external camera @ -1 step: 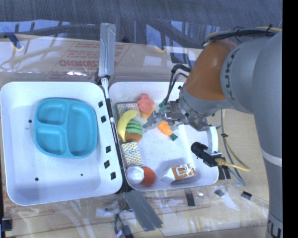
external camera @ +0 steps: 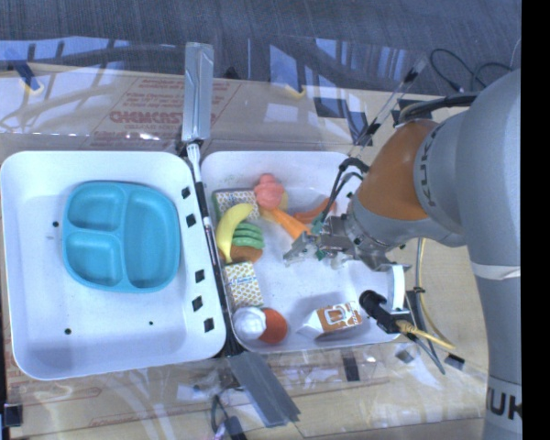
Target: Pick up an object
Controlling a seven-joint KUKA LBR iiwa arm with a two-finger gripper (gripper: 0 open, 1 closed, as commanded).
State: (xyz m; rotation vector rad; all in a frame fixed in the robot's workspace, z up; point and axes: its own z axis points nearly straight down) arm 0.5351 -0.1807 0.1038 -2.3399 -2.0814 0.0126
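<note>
- The gripper (external camera: 304,247) is low over the right bin (external camera: 284,164), near its middle, reaching in from the right.
- Whether its fingers are spread or closed cannot be told, and no object shows between them.
- Toy food lies just left of it: a carrot (external camera: 286,221), a pink ice cream cone (external camera: 269,191), a banana (external camera: 232,228) over a green piece (external camera: 249,237).
- A small carton (external camera: 336,318) and a red-and-white ball (external camera: 259,324) sit by the bin's near wall.
- The left bin (external camera: 27,273) bears a blue divided plate (external camera: 122,235).
</note>
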